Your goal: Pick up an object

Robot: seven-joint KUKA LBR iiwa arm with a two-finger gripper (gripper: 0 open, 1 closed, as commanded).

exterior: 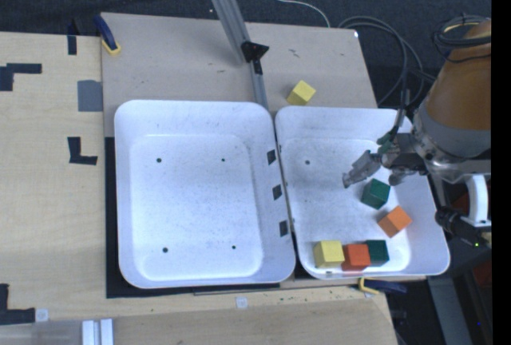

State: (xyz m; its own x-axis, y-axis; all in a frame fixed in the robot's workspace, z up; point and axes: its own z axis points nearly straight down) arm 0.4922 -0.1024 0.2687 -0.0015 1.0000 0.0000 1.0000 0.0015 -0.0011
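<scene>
Dark carpet surrounds a pale worktop carrying two shallow white bins side by side. With the picture as a clock face, the left bin sits toward nine o'clock; the right bin sits toward four o'clock and holds five blocks. A dark green block lies near the bin's middle right, an orange block just beside it toward five o'clock. Along the bin's six o'clock edge a yellow block, a red-orange block and a second green block sit in a touching row. Another yellow block rests on the worktop outside the bins, toward twelve. The grey arm enters from three o'clock; its claw hangs just above the dark green block, at its eleven o'clock, and whether it is spread or clenched cannot be told. Nothing appears gripped. To do the pick well, the claw likely needs centring over the dark green block, clear of the orange neighbour, before descending.
</scene>
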